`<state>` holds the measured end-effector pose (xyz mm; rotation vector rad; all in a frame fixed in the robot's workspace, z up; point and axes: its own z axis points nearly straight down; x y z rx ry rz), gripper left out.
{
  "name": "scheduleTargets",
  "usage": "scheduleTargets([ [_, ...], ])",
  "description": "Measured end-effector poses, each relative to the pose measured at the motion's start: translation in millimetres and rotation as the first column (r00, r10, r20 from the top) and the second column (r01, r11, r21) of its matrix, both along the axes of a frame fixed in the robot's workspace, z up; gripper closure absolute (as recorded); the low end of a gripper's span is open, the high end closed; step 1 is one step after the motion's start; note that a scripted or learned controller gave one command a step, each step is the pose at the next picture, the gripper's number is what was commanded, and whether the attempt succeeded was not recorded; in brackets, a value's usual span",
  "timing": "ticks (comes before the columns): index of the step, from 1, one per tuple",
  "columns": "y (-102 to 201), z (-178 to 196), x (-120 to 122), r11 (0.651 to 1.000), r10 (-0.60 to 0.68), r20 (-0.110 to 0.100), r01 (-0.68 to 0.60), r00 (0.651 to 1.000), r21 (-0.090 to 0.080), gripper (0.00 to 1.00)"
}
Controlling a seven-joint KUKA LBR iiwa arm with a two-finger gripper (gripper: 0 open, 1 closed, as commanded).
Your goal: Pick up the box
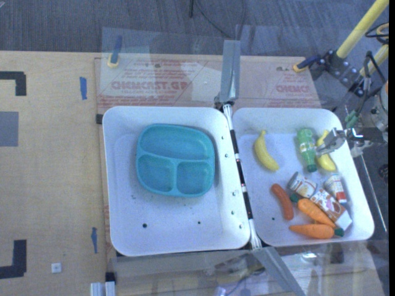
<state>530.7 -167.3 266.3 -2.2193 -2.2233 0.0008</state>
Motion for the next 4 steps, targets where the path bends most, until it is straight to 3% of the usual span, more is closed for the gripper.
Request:
scheduleTargets([
  [1,-36,-147,-4,0.998,-0.066,0.003,0.066,0.998,0.000,0.00],
  [3,-36,-147,-4,0.998,-0.067,0.003,0.067,0.998,0.000,0.00],
  [4,-40,-178,80,0.980,-0.199,0.007,0.199,0.980,0.010,0.00],
])
